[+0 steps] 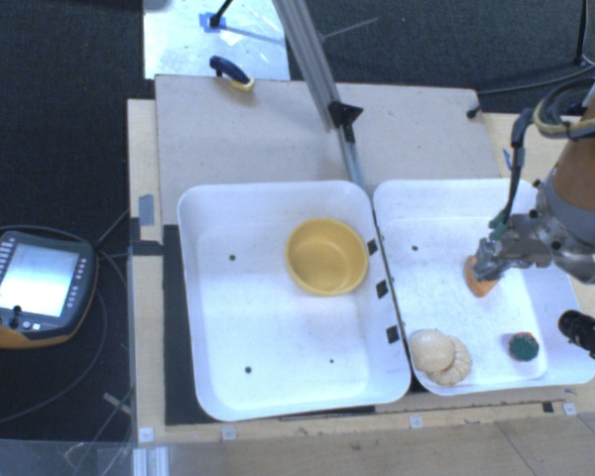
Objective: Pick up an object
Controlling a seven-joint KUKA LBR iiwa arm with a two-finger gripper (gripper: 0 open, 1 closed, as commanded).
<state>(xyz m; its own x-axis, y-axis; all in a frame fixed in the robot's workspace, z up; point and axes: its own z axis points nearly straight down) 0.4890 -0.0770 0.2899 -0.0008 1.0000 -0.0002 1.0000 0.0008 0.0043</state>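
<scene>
Light is bright and even from overhead, and shadows fall soft and faint. The white bins (278, 365) nearly wash out, with mild glare on the yellow bowl (326, 256). The dark floor (59, 87) looks grainy. Detail is soft throughout, and small objects blur slightly.

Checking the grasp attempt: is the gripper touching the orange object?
Touching: the camera view shows the gripper set directly on the orange object, no gap between.

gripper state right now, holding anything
Gripper: down on the orange object in the right bin; whether it is open, shut or gripping cannot be told.
</scene>
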